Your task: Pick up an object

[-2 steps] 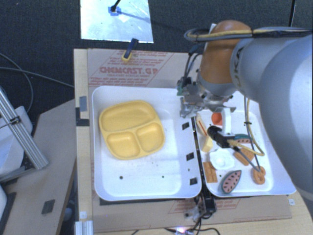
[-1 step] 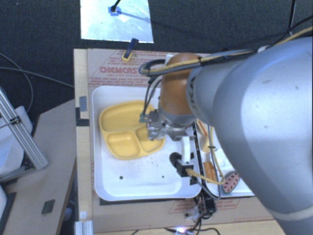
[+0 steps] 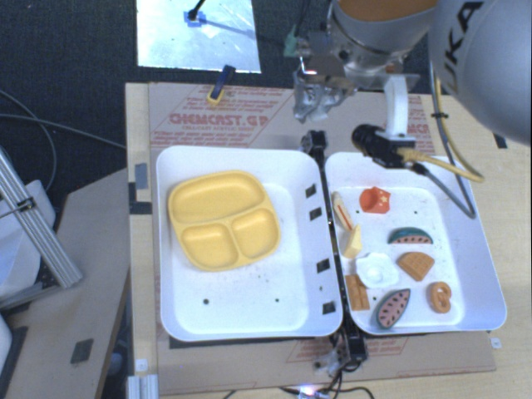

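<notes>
The right bin (image 3: 474,248) holds several toy foods: a red piece (image 3: 375,199), a hot dog (image 3: 342,210), a cheese wedge (image 3: 353,242), a fried egg (image 3: 376,269), two watermelon slices (image 3: 410,237) (image 3: 391,307), a bread wedge (image 3: 416,264), a pretzel (image 3: 439,296) and a brown waffle strip (image 3: 357,292). A yellow divided plate (image 3: 223,219) lies in the left bin (image 3: 249,306). My gripper (image 3: 314,106) hangs high over the far edge of the bench, behind the seam between the bins, with nothing seen in it.
A black fitting (image 3: 376,145) with a yellow hose (image 3: 449,169) lies over the right bin's far rim. A small blue and yellow tool (image 3: 220,84) rests on the cardboard behind the left bin. A shiny sheet (image 3: 198,23) lies further back. Aluminium framing (image 3: 33,223) stands at the left.
</notes>
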Controlling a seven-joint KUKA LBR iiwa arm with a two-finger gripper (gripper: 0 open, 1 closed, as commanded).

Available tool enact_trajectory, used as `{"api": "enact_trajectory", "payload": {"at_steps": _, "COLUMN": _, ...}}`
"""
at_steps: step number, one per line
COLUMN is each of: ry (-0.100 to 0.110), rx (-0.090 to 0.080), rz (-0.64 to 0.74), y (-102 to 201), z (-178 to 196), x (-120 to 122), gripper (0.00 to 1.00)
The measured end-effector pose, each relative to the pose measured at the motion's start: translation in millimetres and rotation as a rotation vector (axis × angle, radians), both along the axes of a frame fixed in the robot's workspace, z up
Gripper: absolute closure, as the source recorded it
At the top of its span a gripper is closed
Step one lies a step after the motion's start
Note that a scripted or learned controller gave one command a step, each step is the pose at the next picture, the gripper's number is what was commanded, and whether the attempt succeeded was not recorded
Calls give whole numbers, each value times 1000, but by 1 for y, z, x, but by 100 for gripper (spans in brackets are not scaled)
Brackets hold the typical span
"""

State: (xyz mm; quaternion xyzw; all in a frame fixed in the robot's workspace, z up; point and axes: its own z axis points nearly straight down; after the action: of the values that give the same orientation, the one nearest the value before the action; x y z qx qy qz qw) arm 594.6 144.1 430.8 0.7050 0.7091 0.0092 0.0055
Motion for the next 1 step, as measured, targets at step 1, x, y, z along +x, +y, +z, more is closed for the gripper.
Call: {"api": "enact_trajectory", "payload": {"at_steps": 1, "ry": 35, "rx": -8, "rz": 1, "y": 41, "z": -211, "x": -12, "gripper": 100}}
